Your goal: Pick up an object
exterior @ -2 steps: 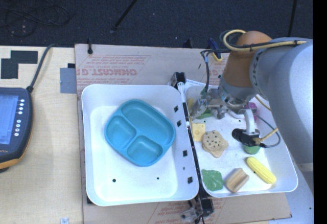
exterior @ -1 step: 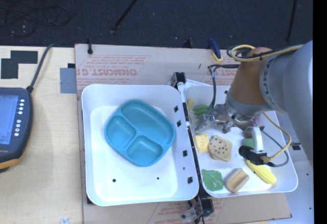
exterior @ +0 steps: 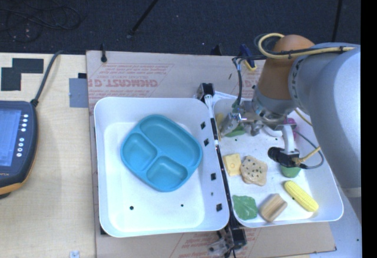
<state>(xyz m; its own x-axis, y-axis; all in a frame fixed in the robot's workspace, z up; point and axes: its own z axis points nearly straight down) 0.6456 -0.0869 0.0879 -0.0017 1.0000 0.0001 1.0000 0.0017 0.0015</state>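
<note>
Two shallow white bins sit side by side on a cardboard-lined bench under a dark backdrop. Toy food lies in the right bin [exterior: 330,207]: a cheese wedge [exterior: 233,164], a cookie [exterior: 254,170], a green leaf [exterior: 245,207], a bread roll [exterior: 273,207] and a yellow corn cob [exterior: 301,195]. The gripper [exterior: 246,123] is low over that bin's far left corner, whether wide or narrow I cannot tell, and a blue divided plate [exterior: 161,152] lies in the left bin [exterior: 118,209].

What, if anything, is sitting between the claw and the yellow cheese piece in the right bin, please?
Nothing visible does. The claw is low at the far end of the right bin, and the cheese piece lies nearer the camera by the divider, with bare bin floor between them. The cookie sits just beside the cheese.
</note>
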